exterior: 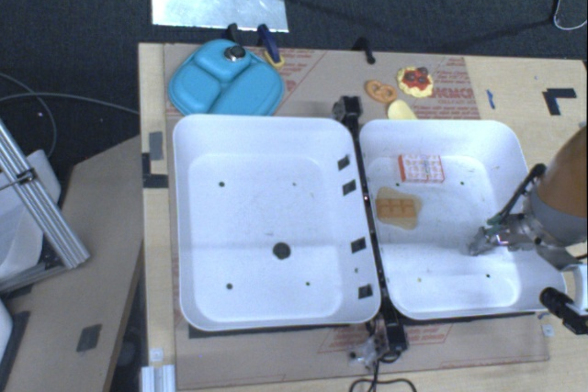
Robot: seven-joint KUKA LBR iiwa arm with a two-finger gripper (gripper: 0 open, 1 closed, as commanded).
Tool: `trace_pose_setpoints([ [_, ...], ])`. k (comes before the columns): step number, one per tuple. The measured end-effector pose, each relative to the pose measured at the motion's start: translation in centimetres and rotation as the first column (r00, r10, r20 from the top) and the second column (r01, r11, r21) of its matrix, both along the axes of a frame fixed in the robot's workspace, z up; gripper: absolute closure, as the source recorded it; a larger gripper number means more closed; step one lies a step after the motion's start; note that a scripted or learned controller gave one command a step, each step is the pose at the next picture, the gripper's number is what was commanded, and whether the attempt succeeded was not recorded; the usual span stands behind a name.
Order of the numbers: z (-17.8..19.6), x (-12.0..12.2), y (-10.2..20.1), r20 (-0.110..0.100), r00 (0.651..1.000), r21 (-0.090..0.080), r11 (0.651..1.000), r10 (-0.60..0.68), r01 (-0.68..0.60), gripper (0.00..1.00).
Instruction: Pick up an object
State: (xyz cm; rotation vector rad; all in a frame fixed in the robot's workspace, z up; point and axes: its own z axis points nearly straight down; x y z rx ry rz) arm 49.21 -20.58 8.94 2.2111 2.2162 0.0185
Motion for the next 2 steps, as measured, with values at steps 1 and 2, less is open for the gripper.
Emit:
trace_pose_setpoints([
  [1, -0.1, 6.6, 3.4, -0.004, 1.0, -0.005, 1.0, 0.006, -0.006, 1.0],
  [2, 0.0, 1.7, 1.5, 0.002, 1.0, -0.005, 1.0, -0.002, 0.002, 1.0],
])
